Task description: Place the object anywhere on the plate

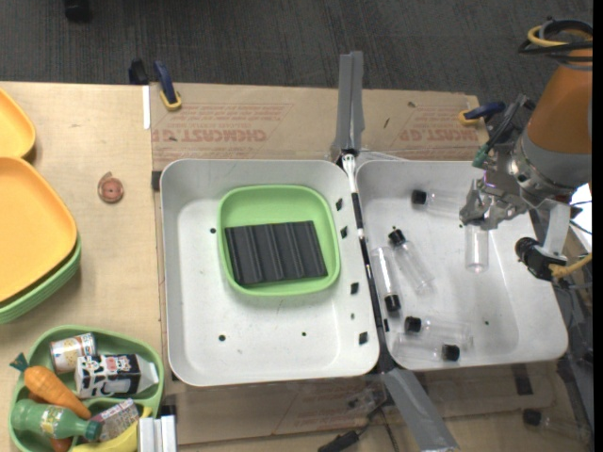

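end effector hanging over right white bin, clear plastic tube dangling upright from it, looks pinched at top. green square plate with black ridged mat sits at 9 o'clock, in left bin.

Arm in from right, grey w/ orange band above wrist, angled down-left. Gripper pointing down, low over right side of view. Fingers pinched on clear tube, hanging vertical below them.
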Robot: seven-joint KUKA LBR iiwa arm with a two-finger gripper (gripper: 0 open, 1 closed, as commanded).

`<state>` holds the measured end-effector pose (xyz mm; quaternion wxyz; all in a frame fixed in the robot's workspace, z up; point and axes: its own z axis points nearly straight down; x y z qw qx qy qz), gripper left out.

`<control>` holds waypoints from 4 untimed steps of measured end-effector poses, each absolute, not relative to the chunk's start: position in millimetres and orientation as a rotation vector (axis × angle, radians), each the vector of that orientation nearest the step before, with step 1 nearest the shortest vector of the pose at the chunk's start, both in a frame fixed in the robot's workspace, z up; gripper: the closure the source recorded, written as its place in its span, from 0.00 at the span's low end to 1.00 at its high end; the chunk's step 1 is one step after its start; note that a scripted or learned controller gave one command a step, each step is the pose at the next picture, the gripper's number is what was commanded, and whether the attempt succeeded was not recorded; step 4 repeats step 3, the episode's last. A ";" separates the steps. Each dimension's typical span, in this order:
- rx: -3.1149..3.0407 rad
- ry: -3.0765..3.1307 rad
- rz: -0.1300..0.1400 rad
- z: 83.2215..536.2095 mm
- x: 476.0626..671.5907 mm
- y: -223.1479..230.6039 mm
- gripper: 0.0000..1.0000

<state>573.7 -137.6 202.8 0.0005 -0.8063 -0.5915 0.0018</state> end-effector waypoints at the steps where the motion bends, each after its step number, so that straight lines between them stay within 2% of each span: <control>1: -2.532 -1.858 0.006 202.9 573.7 -137.7 0.00; 2: -2.703 -1.599 0.007 190.2 591.2 -74.1 0.00; 3: -2.773 -1.473 0.010 189.5 588.6 -8.9 0.00; 4: -2.773 -1.473 0.010 189.5 588.6 -8.9 0.00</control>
